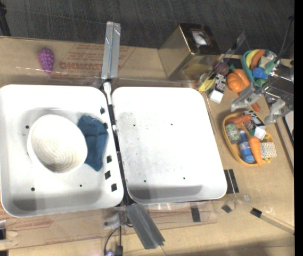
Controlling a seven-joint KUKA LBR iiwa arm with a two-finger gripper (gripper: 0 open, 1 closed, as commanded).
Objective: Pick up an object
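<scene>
Left bin point(13, 196): I see a white woven hat point(57, 142) with a blue cloth point(93, 141) touching its right side.
Gripper: I can't tell its state from here.
Approach: I'd go for the cloth's near-right edge, away from the hat, and pinch a fold.
Risk: probably snagging the hat brim.

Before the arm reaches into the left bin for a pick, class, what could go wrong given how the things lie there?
1. The blue cloth lies against the white hat, maybe over its edge, so a grasp at the seam might catch both or drag one.
2. The hat is white like the left bin, so its outline could be misjudged.
3. The cloth is close to the wall between the bins, leaving the gripper little room on that side.
</scene>
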